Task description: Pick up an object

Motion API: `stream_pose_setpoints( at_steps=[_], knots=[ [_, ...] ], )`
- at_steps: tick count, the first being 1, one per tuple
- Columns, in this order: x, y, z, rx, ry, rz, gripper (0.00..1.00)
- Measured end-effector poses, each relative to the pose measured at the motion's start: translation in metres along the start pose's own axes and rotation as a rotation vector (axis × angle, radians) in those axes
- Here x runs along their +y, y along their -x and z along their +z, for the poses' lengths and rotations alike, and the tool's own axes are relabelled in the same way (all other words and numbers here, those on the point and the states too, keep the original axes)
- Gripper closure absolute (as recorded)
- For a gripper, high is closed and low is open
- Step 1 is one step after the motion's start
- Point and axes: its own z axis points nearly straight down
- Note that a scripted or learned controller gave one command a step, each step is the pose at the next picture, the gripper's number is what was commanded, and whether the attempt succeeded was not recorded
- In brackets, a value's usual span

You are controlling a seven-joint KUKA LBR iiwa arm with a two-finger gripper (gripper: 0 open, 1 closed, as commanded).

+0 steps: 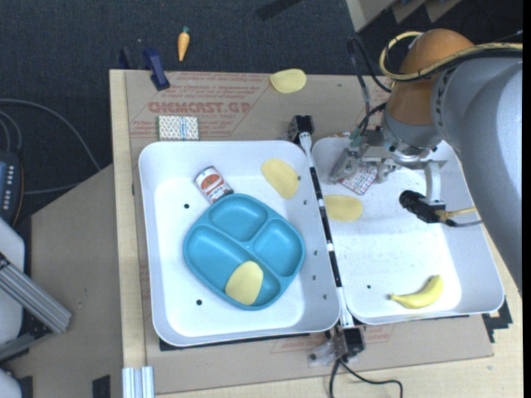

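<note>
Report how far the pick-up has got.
Done: the gripper has been brought low over the back of the right bin, above a small packet. In hand: nothing shows between its fingers. Left: gripping and lifting something. The banana and the yellow chip lie in that bin; the can and the blue plate sit in the left bin.

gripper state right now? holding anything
gripper: low over the far left corner of the right bin, above a small patterned packet; open or closed cannot be told, and no hold on the packet is visible
</note>
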Motion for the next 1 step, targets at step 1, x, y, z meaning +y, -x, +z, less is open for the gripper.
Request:
stream_pose_setpoints(
  at_steps=[1],
  knots=[
    [0.0015, -0.0003, -0.0109, -0.002, 0.008, 0.000, 1.00]
  ],
)
